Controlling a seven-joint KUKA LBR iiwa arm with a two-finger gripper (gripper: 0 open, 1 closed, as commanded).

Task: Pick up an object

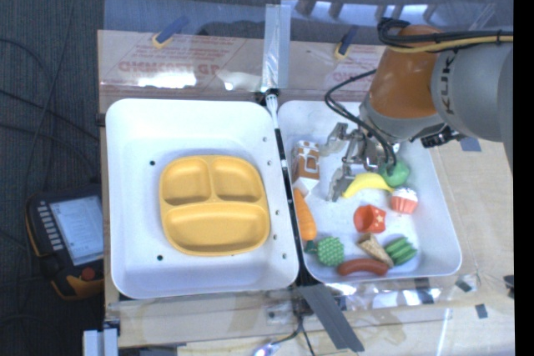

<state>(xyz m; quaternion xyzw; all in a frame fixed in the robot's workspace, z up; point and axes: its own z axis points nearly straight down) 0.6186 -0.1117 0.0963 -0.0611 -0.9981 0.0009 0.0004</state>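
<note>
Lying nearest in the right white bin (446, 250) are a red sausage (362, 267) and bumpy green vegetable (329, 250); beyond, a yellow banana (366, 183) sits just beside the metal gripper (352, 169) — its fingers spread, gripping nothing — under the grey, orange-banded arm (434, 87).

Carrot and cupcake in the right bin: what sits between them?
In the camera view, the red pepper-like toy lies between the carrot and the cupcake. White bin floor shows on either side of it, and the banana lies just above that line.
</note>
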